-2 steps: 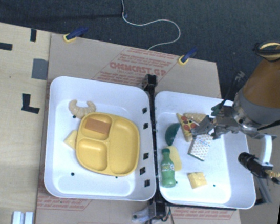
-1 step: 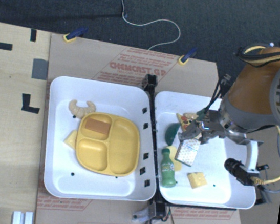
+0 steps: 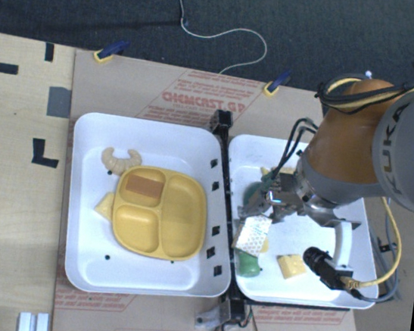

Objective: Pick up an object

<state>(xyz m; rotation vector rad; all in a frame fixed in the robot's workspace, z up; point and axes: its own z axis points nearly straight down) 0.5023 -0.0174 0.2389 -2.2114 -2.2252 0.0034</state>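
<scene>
Camera view | arm (image 3: 363, 145) bent over right bin (image 3: 342, 295) | gripper (image 3: 267, 200) state: cannot tell

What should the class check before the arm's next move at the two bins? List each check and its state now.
1. Claw above the right bin: ok.
2. Object gripped by the claw: cannot tell.
3. Targets near it, a white patterned packet, a green item and a yellow block: ok.
4. Packet apart from the green item: not ok, they look touching.
5. Yellow divided tray lies in the left bin, out of the arm's way: ok.
</scene>
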